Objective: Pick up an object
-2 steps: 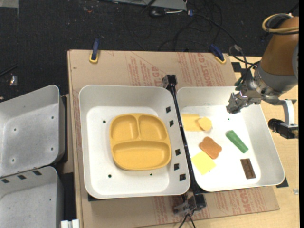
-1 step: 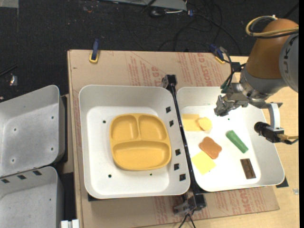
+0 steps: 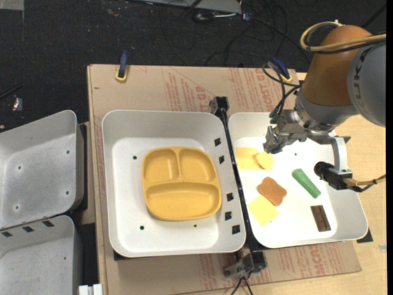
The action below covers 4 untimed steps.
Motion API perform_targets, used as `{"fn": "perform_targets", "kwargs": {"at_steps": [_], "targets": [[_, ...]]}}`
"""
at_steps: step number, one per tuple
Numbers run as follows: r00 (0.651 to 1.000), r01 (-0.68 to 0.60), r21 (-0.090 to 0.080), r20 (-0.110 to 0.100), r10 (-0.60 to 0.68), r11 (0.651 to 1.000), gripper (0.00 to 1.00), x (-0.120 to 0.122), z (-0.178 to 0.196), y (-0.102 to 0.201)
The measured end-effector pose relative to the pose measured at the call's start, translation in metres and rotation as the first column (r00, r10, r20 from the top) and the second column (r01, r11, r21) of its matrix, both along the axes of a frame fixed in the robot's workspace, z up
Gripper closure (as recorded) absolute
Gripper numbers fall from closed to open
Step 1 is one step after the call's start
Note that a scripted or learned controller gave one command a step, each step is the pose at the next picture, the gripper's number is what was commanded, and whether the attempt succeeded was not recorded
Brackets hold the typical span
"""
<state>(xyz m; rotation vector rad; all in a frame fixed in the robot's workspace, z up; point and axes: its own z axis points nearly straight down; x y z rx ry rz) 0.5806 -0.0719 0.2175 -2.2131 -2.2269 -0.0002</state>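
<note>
Left bin [image 3: 116,165]: holds a yellow divided plate [image 3: 182,184], lying flat at its centre; rigid-looking, broad and shallow, so a poor fit for a two-finger pinch except at the rim.
Right bin [image 3: 353,226]: small items scattered on its floor.
Yellow pieces [image 3: 253,159]: flat, thin, probably light; hard to get under.
Lower yellow slice [image 3: 263,210]: same problem, lies flush.
Brown piece [image 3: 272,191]: thicker, rounded, likely soft foam or plastic; pinch across its short width.
Green block [image 3: 305,182]: stiff-looking bar, best candidate; grip across narrow sides.
Dark bar [image 3: 320,217]: flat, near the front right corner.
Tool [image 3: 274,139]: low over the bin's rear left, just above the yellow pieces; open or closed, cannot tell.
</note>
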Motion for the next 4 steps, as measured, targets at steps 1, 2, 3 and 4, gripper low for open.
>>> {"fn": "perform_targets", "kwargs": {"at_steps": [1,2,3,4], "targets": [[1.0,0.0,0.0,-0.001,0.0,1.0,1.0,-0.014,-0.008,0.049],[1.0,-0.002,0.0,0.001,0.002,1.0,1.0,-0.026,0.008,0.098],[1.0,-0.003,0.0,0.001,0.003,1.0,1.0,-0.044,0.019,0.154],[1.0,0.004,-0.001,0.001,-0.004,1.0,0.0,-0.043,0.019,0.15]]}}
